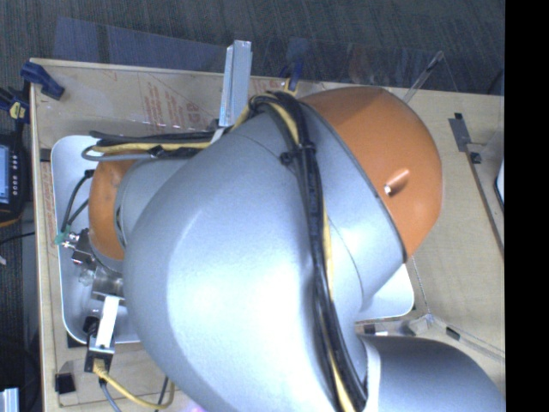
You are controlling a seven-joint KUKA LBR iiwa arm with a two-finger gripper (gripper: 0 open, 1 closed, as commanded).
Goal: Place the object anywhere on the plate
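Observation:
My grey arm (pixel 257 264) with its orange band (pixel 377 161) covers most of the camera view and reaches over the left white bin (pixel 64 157). Its wrist end, with a second orange ring (pixel 105 209) and metal fittings (pixel 90 269), hangs low over the bin's left side. The arm hides the bin's floor, so no plate or object can be made out.
Black and yellow cables (pixel 154 147) run from the arm along the bin's far rim. An upright metal bar (pixel 235 80) stands at the bench's back edge. A blue clamp (pixel 41 77) sits at the back left corner. Bare wooden bench (pixel 463 221) lies to the right.

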